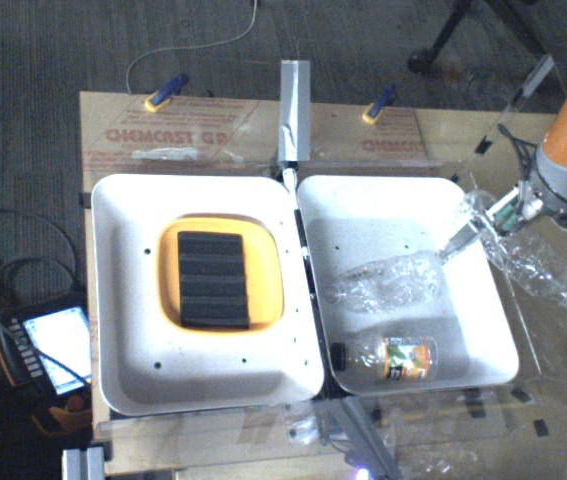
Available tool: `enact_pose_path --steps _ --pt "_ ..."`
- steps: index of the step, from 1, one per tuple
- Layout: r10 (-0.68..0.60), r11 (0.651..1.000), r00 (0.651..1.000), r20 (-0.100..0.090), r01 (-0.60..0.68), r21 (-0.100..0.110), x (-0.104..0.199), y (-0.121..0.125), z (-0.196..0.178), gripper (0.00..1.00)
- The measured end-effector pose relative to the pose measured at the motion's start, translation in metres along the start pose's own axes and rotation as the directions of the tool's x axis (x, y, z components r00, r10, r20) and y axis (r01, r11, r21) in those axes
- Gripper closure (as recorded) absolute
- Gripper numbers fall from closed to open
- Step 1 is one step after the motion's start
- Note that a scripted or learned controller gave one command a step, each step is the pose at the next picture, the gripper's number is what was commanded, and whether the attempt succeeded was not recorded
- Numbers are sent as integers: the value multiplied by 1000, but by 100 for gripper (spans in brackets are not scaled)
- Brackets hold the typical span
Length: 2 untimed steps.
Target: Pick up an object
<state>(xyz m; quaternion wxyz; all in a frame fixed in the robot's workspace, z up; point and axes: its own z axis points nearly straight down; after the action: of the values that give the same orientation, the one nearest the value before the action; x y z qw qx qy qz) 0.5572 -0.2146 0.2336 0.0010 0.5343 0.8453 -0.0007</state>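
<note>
The left bin (pixel 123 298) holds a yellow block with a black ribbed top (pixel 218 276), lying flat in its middle. In the right bin (pixel 383 208) a clear bottle with an orange label (pixel 388 358) lies on its side near the front wall. A crumpled piece of clear plastic (pixel 383 283) rests in that bin's middle. My gripper (pixel 453 245) reaches in from the right over the right bin's far right part, pointing down-left toward the crumpled plastic and just apart from its right end. Nothing shows held in it.
Clear plastic wrap (pixel 533 263) hangs around the wrist past the right bin's rim. A metal post (pixel 294 108) stands behind the seam between the bins. Two clamps (pixel 166 91) (pixel 379 101) sit on the board at the back. A screen device (pixel 53 343) lies left of the bench.
</note>
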Motion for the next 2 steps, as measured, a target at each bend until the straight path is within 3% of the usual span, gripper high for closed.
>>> enact_pose_path --steps 1,2 --pt "-90 996 996 -2 90 0 8 -36 83 0" --pt "-274 962 961 21 274 -12 65 -43 141 0"
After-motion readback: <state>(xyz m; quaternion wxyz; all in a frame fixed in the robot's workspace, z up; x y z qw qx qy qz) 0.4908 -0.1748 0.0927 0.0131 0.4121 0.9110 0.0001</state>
